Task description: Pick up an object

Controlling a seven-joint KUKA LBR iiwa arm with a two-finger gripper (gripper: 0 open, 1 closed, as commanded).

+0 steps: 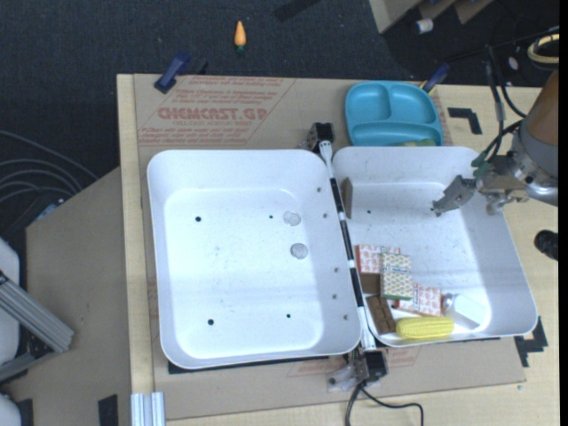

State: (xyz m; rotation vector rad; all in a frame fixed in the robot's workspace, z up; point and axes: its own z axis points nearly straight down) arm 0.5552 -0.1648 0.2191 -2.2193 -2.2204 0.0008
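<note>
My gripper hangs over the upper right part of the right bin, its two fingers spread open with nothing between them. The objects lie apart from it in the bin's lower left corner: a yellow corn cob, several patterned small boxes, a dark brown bar and a pale cup-like item. A small brown block stands against the bin's left wall, level with the gripper.
The left bin holds two small grey discs. A blue divided tray sits behind the right bin. A blue clip lies at the board's far left corner, with an orange piece on the floor beyond.
</note>
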